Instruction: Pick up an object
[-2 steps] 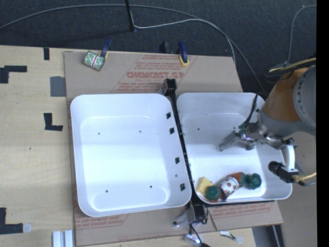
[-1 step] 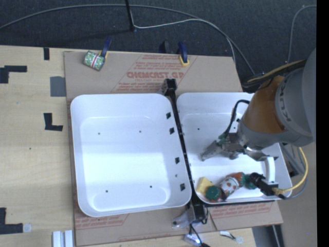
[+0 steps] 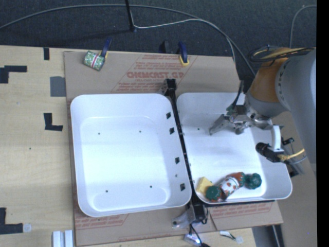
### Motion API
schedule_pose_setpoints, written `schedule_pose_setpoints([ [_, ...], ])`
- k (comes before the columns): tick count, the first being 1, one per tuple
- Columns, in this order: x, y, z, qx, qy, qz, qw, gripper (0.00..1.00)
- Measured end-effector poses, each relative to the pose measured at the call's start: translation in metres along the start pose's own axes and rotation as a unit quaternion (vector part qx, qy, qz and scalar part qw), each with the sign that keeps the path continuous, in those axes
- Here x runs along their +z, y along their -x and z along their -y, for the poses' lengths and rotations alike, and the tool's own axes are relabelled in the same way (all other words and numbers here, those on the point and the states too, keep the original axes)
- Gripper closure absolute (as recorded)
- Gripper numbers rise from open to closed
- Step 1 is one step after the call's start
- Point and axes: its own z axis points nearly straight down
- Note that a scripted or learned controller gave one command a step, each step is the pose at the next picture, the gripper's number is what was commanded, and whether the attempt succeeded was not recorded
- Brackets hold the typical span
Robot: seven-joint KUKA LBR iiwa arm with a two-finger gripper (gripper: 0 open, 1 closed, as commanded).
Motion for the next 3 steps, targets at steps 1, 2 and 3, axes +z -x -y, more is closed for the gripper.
schedule_pose_setpoints([
  [1,-0.001,-0.053,0.058,-0.001,-0.001,-0.001,1.0,0.0],
  [2,-0.057,-0.035,0.066,0.0,0.001,0.0,1.0,0.0],
  [3,0.002,0.03,0.053,0.002,-0.002,0.0,1.0,0.0],
])
